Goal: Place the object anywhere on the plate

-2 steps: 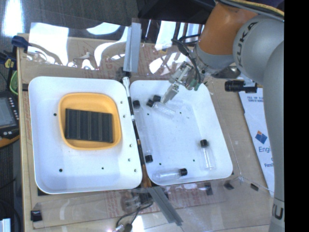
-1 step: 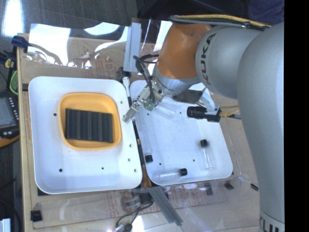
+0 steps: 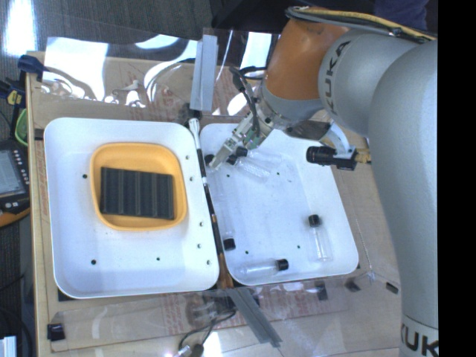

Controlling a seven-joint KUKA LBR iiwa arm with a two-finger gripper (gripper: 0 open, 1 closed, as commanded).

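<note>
Hand [image 3: 223, 155] near right bin's [image 3: 338, 222] left rim; its grip state unclear.

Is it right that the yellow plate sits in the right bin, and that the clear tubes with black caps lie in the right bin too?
Not quite. The camera view shows the yellow plate in the left bin, not the right one. The rest holds: the clear tubes with black caps do lie in the right bin.
</note>
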